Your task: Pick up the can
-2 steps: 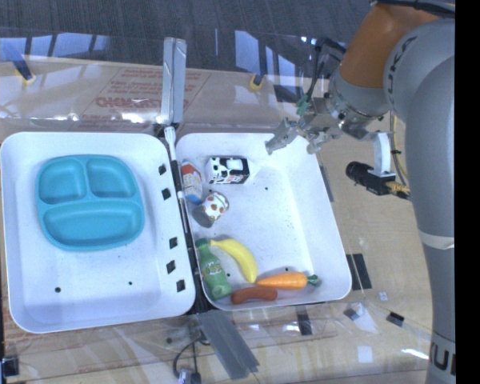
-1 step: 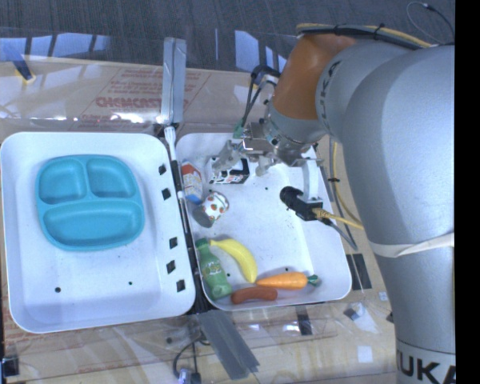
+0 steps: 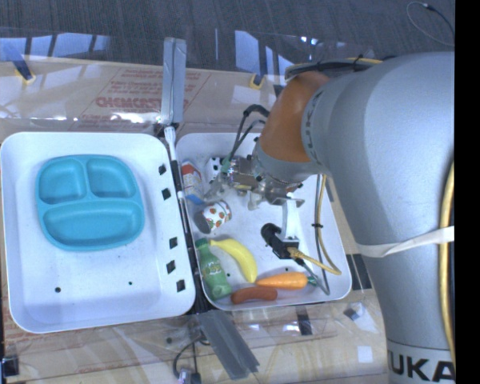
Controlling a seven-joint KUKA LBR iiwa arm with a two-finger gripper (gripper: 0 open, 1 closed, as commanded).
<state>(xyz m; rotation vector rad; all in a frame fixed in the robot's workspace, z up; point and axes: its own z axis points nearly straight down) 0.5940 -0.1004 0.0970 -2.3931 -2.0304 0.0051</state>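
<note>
The grey arm (image 3: 384, 158) and its orange band cover the upper right of the right bin (image 3: 336, 282), so whatever lies beneath them is hidden. The gripper (image 3: 234, 178) sits low over the upper middle of that bin, a tangle of metal and cable seen from above; whether it is open or closed cannot be told, and nothing can be seen held in it. The can (image 3: 190, 175), small and partly blurred, with red and white on it, lies against the bin's left wall just left of the gripper. Close by is a small white piece with dark dots (image 3: 214, 165), too small to name. Below the can is a round white object with reddish spots (image 3: 217, 213). Lower down are a green bottle (image 3: 212, 270), a banana (image 3: 236, 256), a carrot (image 3: 284, 280) and a red sausage (image 3: 254, 295) at the near edge. The left bin (image 3: 32, 294) holds a blue divided plate (image 3: 88, 202). Both bins rest on the desk (image 3: 80, 90).
</note>
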